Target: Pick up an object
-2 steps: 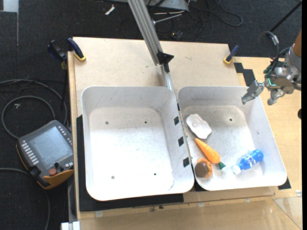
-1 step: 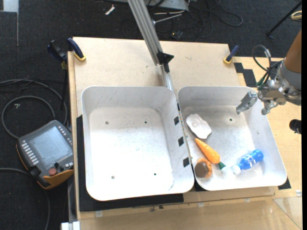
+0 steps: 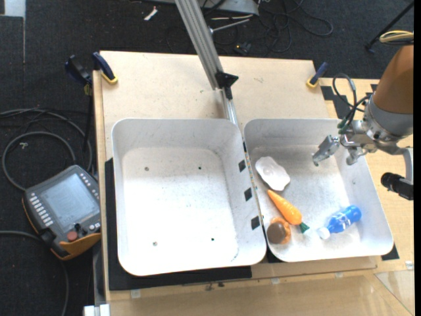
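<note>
The things to pick from all lie in the right bin (image 3: 368,239), gathered toward its near and left part. A carrot (image 3: 285,207) lies slantwise, orange body running from upper left to lower right, with a small green tip at its lower end. Just above it, touching or nearly so, sits a pale white lump (image 3: 272,173), smooth and rounded, hard to tell against the white floor of the bin. Just below the carrot, close to the bin's left wall, is a small brown round object (image 3: 279,232). To the right of the carrot's green tip lies a blue bottle (image 3: 341,220) on its side, its white cap pointing left; whatever label it carries is too small for me to read.

The gripper (image 3: 325,151) hangs over the upper right part of that same bin, well apart from all four things and touching none of them. Its grey metal tip points left and down. I cannot tell how its claw is set from here; nothing shows in it. Behind it the grey wrist and the orange band (image 3: 400,81) come in from the right.

The left bin (image 3: 125,176) sits alongside, the two rims meeting at the middle. A metal pole (image 3: 200,35) slants down to the bins' joint. Off the bench on the left lies a teach pendant (image 3: 62,206), its screen unreadable. Yellow-tipped clamps (image 3: 105,68) grip the board's far corners.
</note>
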